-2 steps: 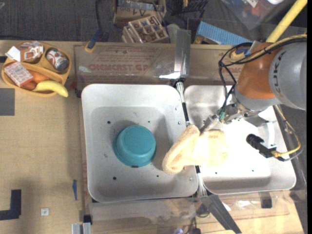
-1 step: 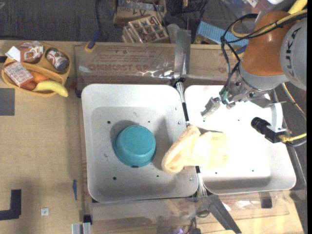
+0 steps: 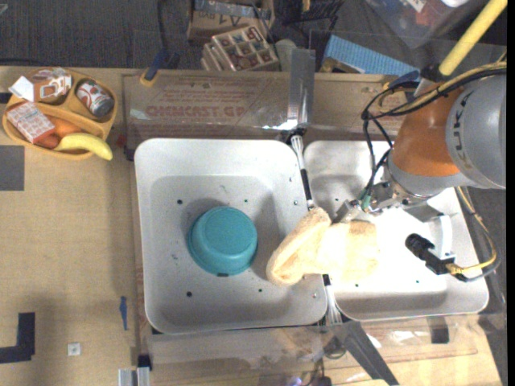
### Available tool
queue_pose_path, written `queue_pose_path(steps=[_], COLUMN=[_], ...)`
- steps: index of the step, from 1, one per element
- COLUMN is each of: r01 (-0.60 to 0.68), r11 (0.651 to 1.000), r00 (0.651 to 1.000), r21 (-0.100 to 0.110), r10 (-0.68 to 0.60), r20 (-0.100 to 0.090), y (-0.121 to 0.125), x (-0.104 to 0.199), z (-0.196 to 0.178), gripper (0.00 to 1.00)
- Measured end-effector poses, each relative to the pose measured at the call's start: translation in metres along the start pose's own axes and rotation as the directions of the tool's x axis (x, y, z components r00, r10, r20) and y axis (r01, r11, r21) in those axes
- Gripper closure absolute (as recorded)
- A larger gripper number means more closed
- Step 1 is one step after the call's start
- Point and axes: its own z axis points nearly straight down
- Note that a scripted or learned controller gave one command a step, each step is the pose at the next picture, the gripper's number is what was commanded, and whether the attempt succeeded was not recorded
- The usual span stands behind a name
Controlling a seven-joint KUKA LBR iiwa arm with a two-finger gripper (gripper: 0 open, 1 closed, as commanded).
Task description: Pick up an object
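both bins (image 3: 161, 296) look like smooth matt white plastic. left of the gripper (image 3: 354, 209), the teal bowl (image 3: 224, 240) is smooth plastic with a soft sheen. the yellow cloth (image 3: 326, 252) just below the gripper looks soft and fuzzy. bench (image 3: 64, 240) looks like matt wood, arm (image 3: 475, 135) is satiny grey.

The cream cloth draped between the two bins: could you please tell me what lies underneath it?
The cream cloth covers the rims where the left bin and right bin meet, plus some floor of each. Anything smaller beneath it is hidden.
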Motion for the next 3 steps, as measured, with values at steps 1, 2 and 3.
queue_pose_path(steps=[1, 2, 3], r01=[0.053, 0.136, 0.136], r11=[0.999, 0.991, 0.991], r00=[0.999, 0.991, 0.991], r21=[0.001, 0.002, 0.001], r10=[-0.053, -0.136, -0.136], r20=[0.000, -0.002, -0.002], y=[0.044, -0.011, -0.011], x=[-0.018, 0.000, 0.000], z=[0.001, 0.000, 0.000], gripper=[0.00, 0.00, 0.00])
